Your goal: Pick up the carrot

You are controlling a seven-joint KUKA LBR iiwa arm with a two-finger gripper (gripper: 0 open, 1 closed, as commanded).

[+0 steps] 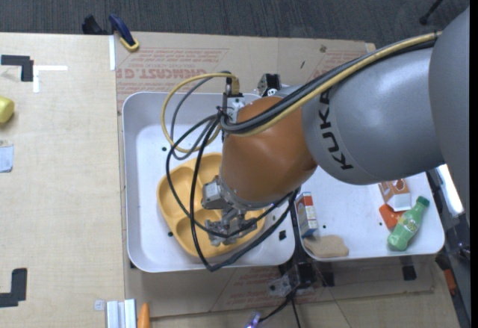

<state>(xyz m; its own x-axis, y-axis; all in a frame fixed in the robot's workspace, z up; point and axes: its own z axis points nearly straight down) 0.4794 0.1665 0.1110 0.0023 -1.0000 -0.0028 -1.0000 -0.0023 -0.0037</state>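
Observation:
An orange piece that looks like the carrot [387,216] lies at the right end of the right bin [358,233], tucked beside a green bottle [408,225]. My gripper [228,228] hangs low over the yellow divided plate [172,203] in the left bin [138,169], far to the left of the carrot. The orange wrist band and looping cables cover much of the plate. Nothing shows in the gripper.
In the right bin there is a small red and white box [306,216], a tan slab [326,246] at the front, and an orange and white packet [396,190]. A yellow object [4,110] lies on the bench at far left.

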